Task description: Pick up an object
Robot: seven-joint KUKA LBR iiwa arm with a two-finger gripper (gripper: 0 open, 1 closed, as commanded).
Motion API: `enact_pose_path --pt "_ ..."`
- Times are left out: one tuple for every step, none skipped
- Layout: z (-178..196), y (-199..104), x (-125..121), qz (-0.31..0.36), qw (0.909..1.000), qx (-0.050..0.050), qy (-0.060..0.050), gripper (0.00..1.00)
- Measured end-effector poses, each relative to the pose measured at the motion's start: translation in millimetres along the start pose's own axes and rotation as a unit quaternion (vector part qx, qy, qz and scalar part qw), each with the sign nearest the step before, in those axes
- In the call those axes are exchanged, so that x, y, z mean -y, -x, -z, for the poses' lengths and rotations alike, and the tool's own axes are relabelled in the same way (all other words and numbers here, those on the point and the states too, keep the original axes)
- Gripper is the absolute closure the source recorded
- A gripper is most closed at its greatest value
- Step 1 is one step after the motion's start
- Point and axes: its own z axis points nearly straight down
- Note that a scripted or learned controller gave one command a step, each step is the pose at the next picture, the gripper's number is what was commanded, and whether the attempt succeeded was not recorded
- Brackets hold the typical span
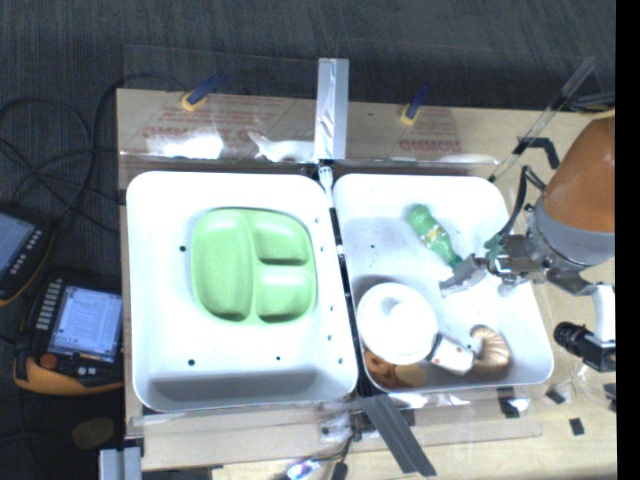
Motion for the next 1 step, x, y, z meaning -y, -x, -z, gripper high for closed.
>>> enact_pose_path --pt "-18.1 16.0 -86.9 0.150 0.9886 0.000 0.001 0.00"
